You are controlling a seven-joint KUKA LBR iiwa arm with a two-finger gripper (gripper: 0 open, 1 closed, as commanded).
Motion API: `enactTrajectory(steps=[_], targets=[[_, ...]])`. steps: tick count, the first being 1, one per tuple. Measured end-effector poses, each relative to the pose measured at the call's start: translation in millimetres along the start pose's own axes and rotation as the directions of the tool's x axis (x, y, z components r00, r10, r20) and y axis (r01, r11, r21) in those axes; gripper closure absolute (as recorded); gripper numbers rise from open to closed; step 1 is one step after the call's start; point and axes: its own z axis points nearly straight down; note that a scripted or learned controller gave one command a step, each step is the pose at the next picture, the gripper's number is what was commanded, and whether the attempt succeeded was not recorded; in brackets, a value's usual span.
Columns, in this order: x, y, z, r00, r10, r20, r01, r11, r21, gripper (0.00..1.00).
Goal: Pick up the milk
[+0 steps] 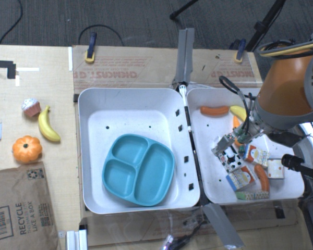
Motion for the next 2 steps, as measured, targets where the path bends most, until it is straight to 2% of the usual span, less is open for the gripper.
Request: enactTrajectory(steps=[1, 2], targets=[[-31.4, -23.6, 99.9, 1.000, -0.009, -0.001, 0.009, 1.000, 0.000, 0.00], [-32.1, -24.1, 91.5, 1.000, -0.005, -0.001, 0.005, 1.000, 0.001, 1.00]])
